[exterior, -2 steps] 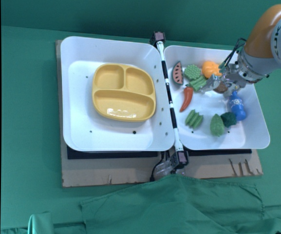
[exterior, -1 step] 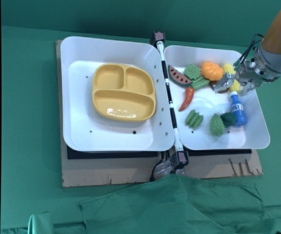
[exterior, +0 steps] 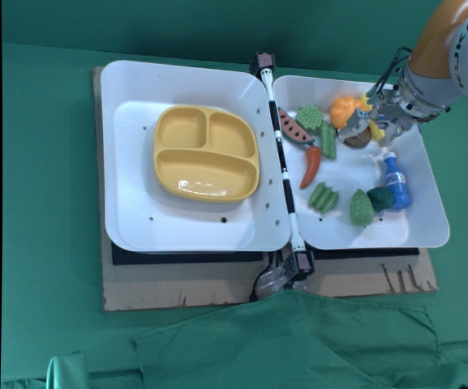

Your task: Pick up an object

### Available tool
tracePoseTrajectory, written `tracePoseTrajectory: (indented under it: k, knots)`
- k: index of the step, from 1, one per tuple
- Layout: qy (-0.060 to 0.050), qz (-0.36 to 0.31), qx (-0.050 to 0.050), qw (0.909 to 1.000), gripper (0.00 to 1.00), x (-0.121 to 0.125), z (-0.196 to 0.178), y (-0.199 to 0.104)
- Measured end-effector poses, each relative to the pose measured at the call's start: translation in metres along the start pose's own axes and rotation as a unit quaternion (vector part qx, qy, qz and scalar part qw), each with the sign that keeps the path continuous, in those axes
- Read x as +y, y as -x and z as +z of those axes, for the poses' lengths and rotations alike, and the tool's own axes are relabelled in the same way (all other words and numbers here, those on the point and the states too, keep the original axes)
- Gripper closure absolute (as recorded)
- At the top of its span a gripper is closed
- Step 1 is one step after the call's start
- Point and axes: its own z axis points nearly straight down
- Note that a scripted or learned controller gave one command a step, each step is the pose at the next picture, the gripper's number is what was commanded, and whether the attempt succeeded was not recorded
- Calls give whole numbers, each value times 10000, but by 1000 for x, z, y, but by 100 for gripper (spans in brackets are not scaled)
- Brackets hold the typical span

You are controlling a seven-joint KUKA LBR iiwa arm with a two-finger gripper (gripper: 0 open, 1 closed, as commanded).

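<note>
Camera view: two white bins [exterior: 136, 217] are sitting on green cloth [exterior: 47, 177]. The gripper [exterior: 373, 124], its grip unclear, is hovering over toy foods [exterior: 331, 136], possibly touching the orange piece [exterior: 345, 110].

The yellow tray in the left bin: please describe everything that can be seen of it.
The yellow tray is a rounded rectangular plate that looks like smooth, glossy plastic. Raised ridges split it into three compartments: two smaller ones on the far side and one long one on the near side, where light reflects off it. It lies flat, right side up, slightly turned, around the middle of the left bin. Nothing lies in its compartments. It rests on the bin's white floor, and no toy or gripper touches it.
</note>
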Motion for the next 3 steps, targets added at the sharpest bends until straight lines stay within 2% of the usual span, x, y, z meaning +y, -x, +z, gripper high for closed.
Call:
tracePoseTrajectory:
  k: [1, 2, 3]
  knots:
    - [-168, -28, 29, 9999, 0, 45, 12, 2]
    - [24, 8, -14, 10000, 0, 25, 11, 2]
    - [35, 3, -20, 10000, 0, 16, 11, 2]
